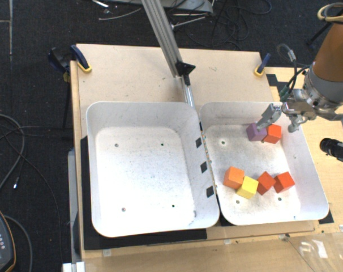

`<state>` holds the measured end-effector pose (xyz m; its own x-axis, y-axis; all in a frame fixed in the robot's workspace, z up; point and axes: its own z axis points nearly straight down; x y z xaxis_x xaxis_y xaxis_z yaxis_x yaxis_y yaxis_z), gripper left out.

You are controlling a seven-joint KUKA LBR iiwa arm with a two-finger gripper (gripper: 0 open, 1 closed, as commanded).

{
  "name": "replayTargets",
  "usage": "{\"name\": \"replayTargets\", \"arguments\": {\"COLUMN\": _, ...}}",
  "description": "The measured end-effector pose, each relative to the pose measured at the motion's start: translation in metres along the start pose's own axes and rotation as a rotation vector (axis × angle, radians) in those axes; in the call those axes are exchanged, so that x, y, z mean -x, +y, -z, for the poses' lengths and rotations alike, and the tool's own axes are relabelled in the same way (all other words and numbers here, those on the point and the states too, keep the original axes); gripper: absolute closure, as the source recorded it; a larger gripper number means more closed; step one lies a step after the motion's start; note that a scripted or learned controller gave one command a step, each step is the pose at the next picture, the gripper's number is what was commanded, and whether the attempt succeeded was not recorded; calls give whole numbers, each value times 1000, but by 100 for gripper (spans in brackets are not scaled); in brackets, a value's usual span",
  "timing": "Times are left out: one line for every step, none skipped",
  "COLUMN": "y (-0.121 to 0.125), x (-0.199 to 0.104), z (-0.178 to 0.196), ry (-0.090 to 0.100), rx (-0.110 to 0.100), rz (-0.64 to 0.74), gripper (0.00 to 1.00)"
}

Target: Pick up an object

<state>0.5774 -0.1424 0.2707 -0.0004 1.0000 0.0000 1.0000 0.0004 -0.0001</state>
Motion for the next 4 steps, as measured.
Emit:
{"name": "replayTargets", "arguments": {"y": 42, "x": 27, "z": -140, "ry": 0, "rx": -7, "rz": -1, "gripper": 0}}
{"name": "replayTargets", "arguments": {"y": 45, "x": 4, "z": -61, "ry": -2, "rx": 10, "rz": 5, "gripper": 0}}
{"name": "replayTargets", "arguments": {"y": 51, "x": 5, "z": -180, "ry": 0, "rx": -5, "rz": 2, "gripper": 0}}
{"name": "replayTargets", "arguments": {"y": 60, "x": 45, "z": -175, "ry": 7, "rx": -1, "rz": -1, "gripper": 0}}
